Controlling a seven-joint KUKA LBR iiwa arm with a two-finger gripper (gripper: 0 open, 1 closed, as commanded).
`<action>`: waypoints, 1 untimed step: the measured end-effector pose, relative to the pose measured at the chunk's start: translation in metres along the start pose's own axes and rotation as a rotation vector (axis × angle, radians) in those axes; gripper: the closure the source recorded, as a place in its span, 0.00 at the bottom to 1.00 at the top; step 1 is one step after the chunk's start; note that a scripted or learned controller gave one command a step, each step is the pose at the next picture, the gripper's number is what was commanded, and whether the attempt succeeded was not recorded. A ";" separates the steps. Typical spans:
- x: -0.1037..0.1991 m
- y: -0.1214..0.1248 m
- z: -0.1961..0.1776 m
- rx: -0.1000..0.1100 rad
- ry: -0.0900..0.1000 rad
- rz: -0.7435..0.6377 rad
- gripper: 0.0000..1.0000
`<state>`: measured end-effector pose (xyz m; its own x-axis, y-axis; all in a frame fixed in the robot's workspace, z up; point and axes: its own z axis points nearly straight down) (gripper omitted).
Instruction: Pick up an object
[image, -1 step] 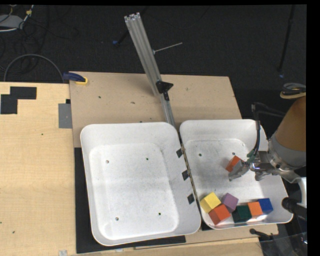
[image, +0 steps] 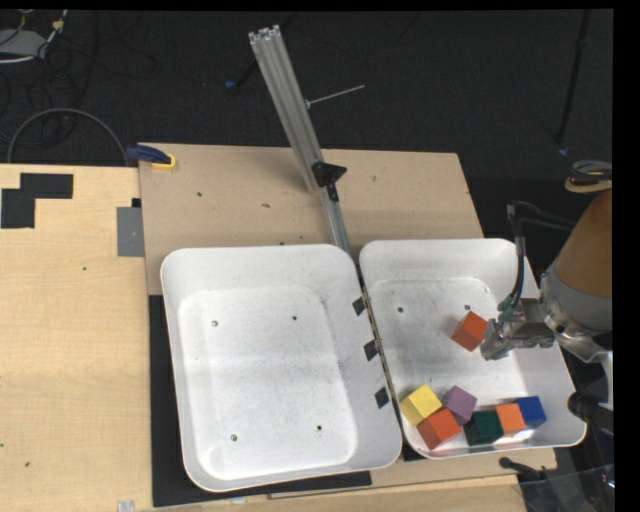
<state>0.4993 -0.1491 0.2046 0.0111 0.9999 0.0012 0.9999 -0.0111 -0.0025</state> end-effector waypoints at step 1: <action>-0.008 -0.012 -0.144 -0.009 -0.003 -0.013 1.00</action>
<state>0.4879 -0.1574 0.3486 -0.0016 1.0000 -0.0021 1.0000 0.0016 0.0063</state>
